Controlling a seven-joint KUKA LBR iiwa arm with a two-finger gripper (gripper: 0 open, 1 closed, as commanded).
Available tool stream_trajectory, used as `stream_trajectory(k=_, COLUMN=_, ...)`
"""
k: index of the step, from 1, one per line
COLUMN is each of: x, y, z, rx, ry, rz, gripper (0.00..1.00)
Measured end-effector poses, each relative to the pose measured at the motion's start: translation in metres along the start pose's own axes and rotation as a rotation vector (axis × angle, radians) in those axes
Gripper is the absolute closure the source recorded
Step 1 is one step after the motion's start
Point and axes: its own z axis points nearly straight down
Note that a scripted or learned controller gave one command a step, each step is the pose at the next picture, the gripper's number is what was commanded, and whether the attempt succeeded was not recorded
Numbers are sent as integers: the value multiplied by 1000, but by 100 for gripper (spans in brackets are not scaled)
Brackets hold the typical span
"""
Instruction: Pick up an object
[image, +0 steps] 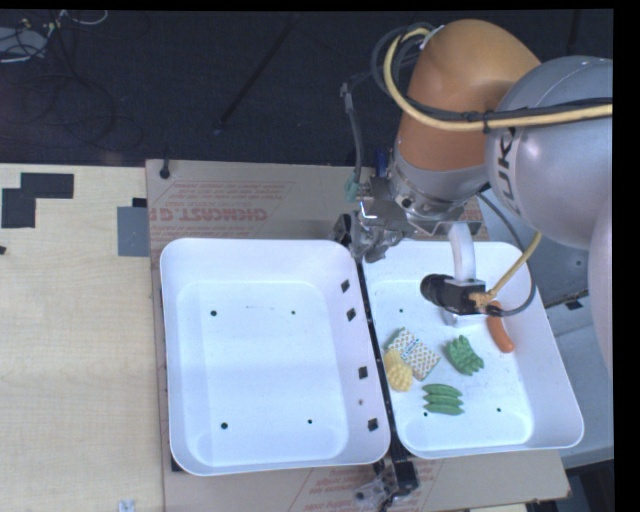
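The fingers (368, 240), spread or not I cannot tell, hover well apart from the carrot (502, 336).

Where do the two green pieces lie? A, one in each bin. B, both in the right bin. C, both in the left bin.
B: the leafy green piece and the green pod piece both lie on the floor of the right bin.

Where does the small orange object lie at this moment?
In the camera view, the small orange object lies in the right bin, toward its right side, just up and right of the green leafy piece.
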Motion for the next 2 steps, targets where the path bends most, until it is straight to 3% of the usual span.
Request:
stream_trajectory(k=1, x=-7, y=-105, z=120, rx=23, ry=1, rz=6, gripper=100)
stream_trajectory(k=2, x=-43, y=1, z=33, rx=-14, ry=-1, rz=4, gripper=100)
